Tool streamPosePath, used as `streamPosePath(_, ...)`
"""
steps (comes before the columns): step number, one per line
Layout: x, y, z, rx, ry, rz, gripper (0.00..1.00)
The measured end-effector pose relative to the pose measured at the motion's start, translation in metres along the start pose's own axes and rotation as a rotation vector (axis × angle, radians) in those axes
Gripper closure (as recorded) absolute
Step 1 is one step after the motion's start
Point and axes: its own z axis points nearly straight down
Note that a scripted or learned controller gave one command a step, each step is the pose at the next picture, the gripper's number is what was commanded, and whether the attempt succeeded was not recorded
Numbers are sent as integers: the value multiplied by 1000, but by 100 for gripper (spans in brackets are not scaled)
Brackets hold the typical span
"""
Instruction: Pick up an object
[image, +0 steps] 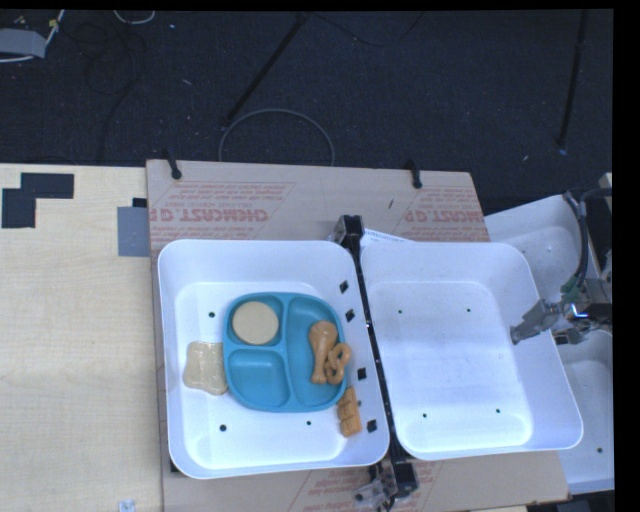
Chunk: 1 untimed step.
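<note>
Progress: nothing picked yet; all items lie in left bin (190, 290).
Pincer (530, 325): at 3 o'clock, over right bin's (450, 430) rim; can't tell if wide or narrow.
Left to do: reach to 9 o'clock, grab e.g. cookie (254, 322) on blue tray (265, 385).

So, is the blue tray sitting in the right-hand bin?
No, the blue tray lies in the left bin.

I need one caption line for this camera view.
Gripper at right bin; blue tray in left bin.
</note>
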Motion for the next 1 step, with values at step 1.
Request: streamPosePath(1,-10,-2,56,5,2,1,0)
